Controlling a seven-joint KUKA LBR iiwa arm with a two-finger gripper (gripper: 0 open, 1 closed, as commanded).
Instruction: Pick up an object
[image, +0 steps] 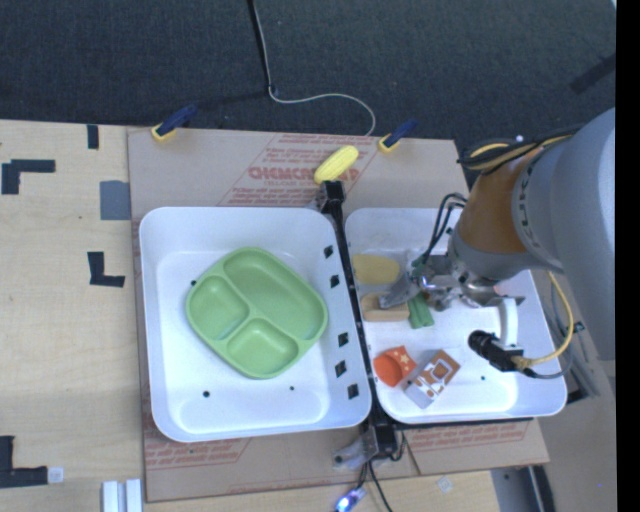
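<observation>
Green block (420, 313), small and flat-sided, lies beside a tan wooden slab (385, 314) under the metal gripper (408, 292); its finger state is unclear.

My arm (520, 215) comes in from the right and covers the far right part of the right bin (520, 400). Around my gripper (412, 290) things crowd close: a yellow piece (375, 268) just to its far left, a tan block (385, 312) and a green piece (420, 314) beside it. Nearer lie an orange object (392, 366) and a printed box (432, 375). The left bin (165, 300) has bare floor around the green divided plate (256, 312), widest along its near edge.
</observation>
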